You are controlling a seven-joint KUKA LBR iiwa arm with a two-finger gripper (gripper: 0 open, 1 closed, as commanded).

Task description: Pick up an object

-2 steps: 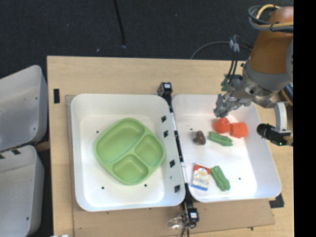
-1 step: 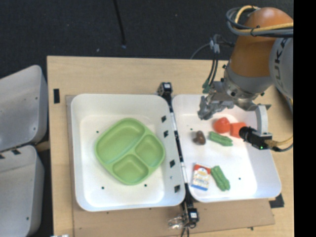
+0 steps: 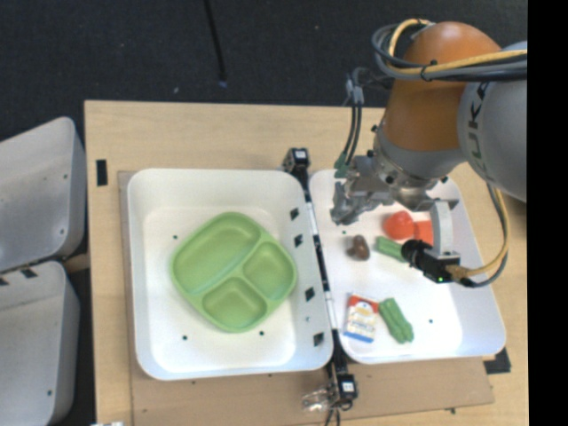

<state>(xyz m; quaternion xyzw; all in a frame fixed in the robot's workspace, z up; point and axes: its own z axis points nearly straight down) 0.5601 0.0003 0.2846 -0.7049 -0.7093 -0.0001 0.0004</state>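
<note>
Your hand [image 3: 348,209] hangs low in the right bin [image 3: 470,327], can't tell its grip from here, with a brown lump [image 3: 358,248] just below it, an orange piece [image 3: 401,225] nearby and a green tray [image 3: 232,271] in the left bin [image 3: 151,344].

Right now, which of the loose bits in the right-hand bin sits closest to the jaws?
The small brown lump. It lies just below the gripper, while the orange piece, green pieces and small packet lie farther off.
</note>
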